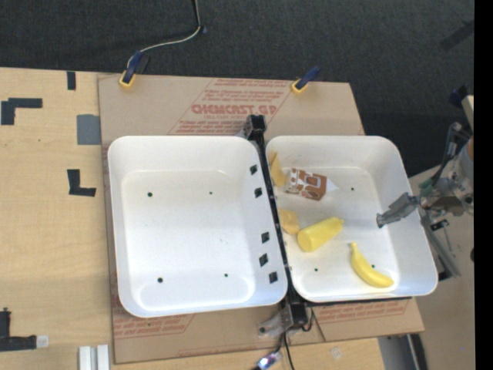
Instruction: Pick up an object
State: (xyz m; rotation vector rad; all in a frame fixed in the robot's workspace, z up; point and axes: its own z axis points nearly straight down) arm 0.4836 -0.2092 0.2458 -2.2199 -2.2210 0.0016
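Two bins sit side by side on the surface (46,230), their inner walls touching. The left bin (123,160) lies beside the right bin (385,151), which holds four things: a packet (306,183) at the far left, a small piece (289,222) against the left wall, a cylinder (319,233) just right of it, and a banana (369,268) near the right corner. The claw (394,210) reaches over the right rim.

We are seeing a cardboard sheet (231,106) with red print lying on the surface (46,230), under the two bins. Two yellow-and-blue clamps (129,74) are gripping its far edge. A cable (192,21) is trailing across the dark floor (347,29). Black tape marks (77,182) are sitting on the surface at left.
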